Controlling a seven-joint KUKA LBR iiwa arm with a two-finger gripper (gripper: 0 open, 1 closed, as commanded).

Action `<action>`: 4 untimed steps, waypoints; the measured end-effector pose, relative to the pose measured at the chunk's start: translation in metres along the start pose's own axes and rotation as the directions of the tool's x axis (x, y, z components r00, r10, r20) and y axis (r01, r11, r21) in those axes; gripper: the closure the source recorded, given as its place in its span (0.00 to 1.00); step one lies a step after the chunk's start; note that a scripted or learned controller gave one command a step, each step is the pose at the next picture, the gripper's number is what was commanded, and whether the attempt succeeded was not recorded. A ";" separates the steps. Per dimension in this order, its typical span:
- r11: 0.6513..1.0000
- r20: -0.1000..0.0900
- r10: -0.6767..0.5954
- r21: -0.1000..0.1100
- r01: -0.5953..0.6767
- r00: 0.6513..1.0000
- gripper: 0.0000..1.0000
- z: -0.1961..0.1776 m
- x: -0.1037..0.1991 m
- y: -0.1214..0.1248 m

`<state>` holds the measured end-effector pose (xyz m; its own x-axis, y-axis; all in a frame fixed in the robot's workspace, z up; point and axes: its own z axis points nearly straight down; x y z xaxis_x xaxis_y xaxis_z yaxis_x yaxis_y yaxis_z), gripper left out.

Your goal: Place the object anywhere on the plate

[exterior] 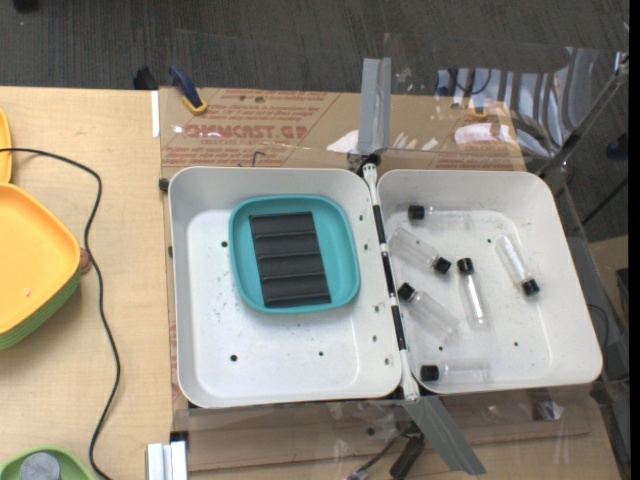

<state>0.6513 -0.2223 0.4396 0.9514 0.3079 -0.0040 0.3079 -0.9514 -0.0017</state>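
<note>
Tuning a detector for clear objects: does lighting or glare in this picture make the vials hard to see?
Camera view: even, soft lighting, sharp focus; clear vials nearly vanish against the white right bin, with black caps standing out; teal plate contrasts strongly; faint reflections upper right.

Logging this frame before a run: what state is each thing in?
Teal plate: in the left bin, flat, carrying a dark ribbed block.
Clear tubes: black-capped, lying scattered in the right bin, none on the plate.
Left bin: holds the plate.
</note>
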 end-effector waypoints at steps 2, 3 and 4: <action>0.994 -0.002 0.109 0.000 -0.109 0.994 0.00 -0.001 -0.001 0.000; 0.994 0.001 0.113 0.002 -0.113 0.994 0.00 0.000 -0.004 -0.001; 0.994 0.000 0.108 0.001 -0.108 0.994 0.00 0.000 0.001 0.000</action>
<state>0.6518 -0.2219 0.4394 0.9791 0.2034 -0.0041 0.2034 -0.9791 -0.0023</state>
